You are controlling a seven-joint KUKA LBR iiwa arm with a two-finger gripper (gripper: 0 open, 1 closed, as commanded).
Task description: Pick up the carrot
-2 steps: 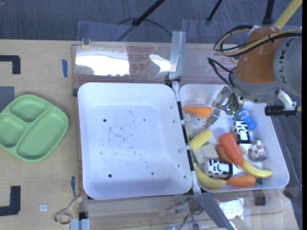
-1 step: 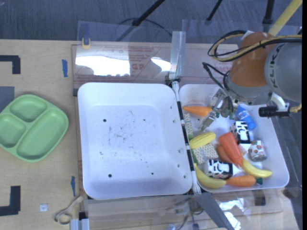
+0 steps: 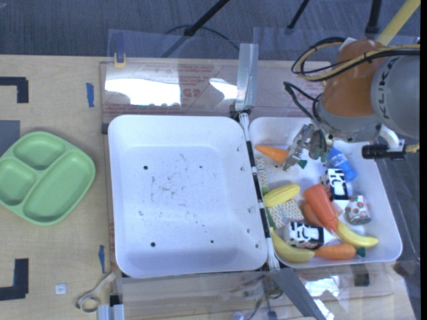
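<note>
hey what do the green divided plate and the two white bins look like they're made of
Green divided plate: likely molded plastic, with a matte, even color and rounded compartments. Left bin and right bin: probably thin plastic, smooth white with a soft sheen; the left one looks scuffed.

Grey arm (image 3: 403, 95) with an orange band (image 3: 353, 79) above the wrist, dark lettering on the grey shell. Black and yellow cables (image 3: 320, 55) loop around it. Metal 2-finger gripper (image 3: 295, 157), white fitting alongside.
</note>
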